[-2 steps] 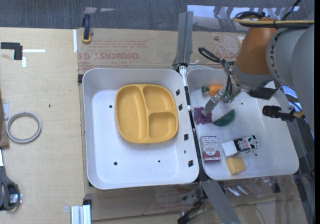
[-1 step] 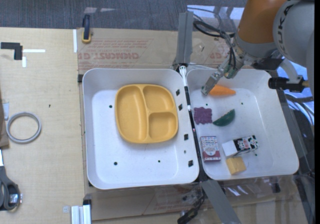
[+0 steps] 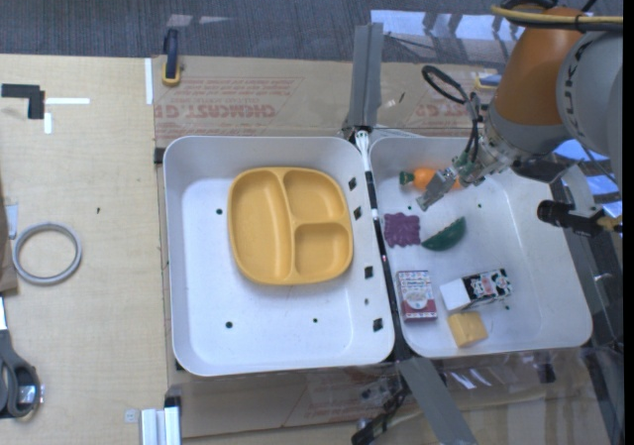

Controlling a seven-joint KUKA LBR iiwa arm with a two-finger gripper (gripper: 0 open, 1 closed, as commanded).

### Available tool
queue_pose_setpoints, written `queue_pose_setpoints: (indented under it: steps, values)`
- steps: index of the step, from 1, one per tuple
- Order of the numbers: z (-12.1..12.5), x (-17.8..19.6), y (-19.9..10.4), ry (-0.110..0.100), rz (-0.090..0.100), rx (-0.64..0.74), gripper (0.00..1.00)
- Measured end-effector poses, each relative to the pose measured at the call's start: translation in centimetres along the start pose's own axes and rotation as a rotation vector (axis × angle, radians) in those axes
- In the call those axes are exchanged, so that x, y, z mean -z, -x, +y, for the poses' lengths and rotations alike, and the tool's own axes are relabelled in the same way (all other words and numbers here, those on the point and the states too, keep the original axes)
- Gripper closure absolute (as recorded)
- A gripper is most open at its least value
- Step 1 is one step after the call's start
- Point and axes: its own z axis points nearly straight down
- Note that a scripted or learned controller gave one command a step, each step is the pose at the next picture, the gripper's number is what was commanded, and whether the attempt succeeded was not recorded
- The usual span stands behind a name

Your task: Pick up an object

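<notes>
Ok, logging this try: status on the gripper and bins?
Gripper low in right bin, beside orange piece. Nothing seen held. Purple piece close below.

The arm (image 3: 584, 66) is grey and rounded, with a broad orange band above the wrist. Black cables loop beside it, behind the small metal gripper (image 3: 441, 185).

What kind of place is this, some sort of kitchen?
More likely a robotics lab or test bench than a kitchen. A grey and orange robot arm reaches over two white bins; toy food items lie in one, a yellow divided plate in the other.
</notes>
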Motion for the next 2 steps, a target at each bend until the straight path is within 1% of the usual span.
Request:
queue_pose_setpoints:
  steps: [1,2]
  values:
    - [3.0,-4.4,2.2,0.009,-0.009,-0.319,0.00]
    - [3.1,-2.9,2.3,0.016,-0.014,-0.316,1.00]
